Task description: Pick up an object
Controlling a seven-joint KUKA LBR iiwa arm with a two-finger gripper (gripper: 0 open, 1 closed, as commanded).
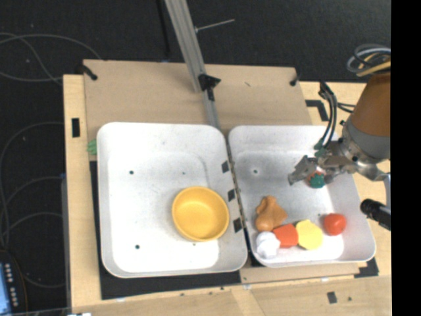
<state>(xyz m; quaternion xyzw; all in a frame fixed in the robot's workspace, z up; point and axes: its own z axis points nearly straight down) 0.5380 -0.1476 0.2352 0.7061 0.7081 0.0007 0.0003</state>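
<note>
Camera view, from the left: dark floor with thin looping cables (26,51) runs off the left edge, and a small lit device (8,283) at the lower left corner is cut off and too small to read. A tan wooden bench (145,91) carries the left bin (125,157), white and shallow, with a yellow bowl (200,213) standing upright toward its near right side. A grey metal rail (187,38) slants down from the top edge to the seam between the bins.

In the right bin (276,143), a tan pear-like piece (268,212) lies just behind a row along the near wall: a white object (266,243), an orange-red one (286,235), a yellow one (310,235) and, a little apart, a red one (335,224); their exact kinds are hard to tell.

Over the bin's right part hangs the gripper (313,174), with a small teal object (317,181) right at its tip. Whether the fingers clasp it, or how wide they stand, I cannot tell; the metal hides the contact. The arm (373,114) is cropped at the right edge, with cables (368,58) above it.
</note>
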